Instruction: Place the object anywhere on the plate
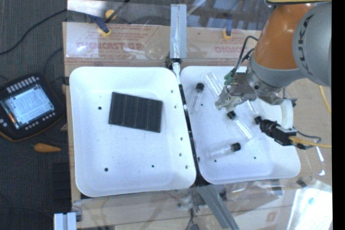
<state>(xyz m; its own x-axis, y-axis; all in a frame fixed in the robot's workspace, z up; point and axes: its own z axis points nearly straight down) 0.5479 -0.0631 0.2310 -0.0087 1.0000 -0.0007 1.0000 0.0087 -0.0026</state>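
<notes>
— Camera view puts our arm [294, 35] over the right bin [280, 167], with the claw [230, 98] low among several small clear vials with black caps. Do we have one yet?

— We cannot tell. The claw sits near the bin's upper middle, and a capped vial [232, 115] lies just below it, but whether its tips are spread or closed is hidden by the wrist, and we see nothing plainly gripped.

— So where do our candidates lie?

— All in the right bin: one vial [199, 89] near the left wall, another [227, 149] toward the front, and a clear tube [242, 129] between them and the claw. The plate [135, 111], a dark ribbed rectangle, rests in the left bin [89, 169], well apart from all of them.

— Then how should we handle this step?

— We judge it best to centre the claw across a vial's narrow width, not its length, so the round glass does not roll out. We should pick the one nearest the tips, and lift straight up. After that, we must clear the ridge between the bins before lowering over the plate's middle.
</notes>
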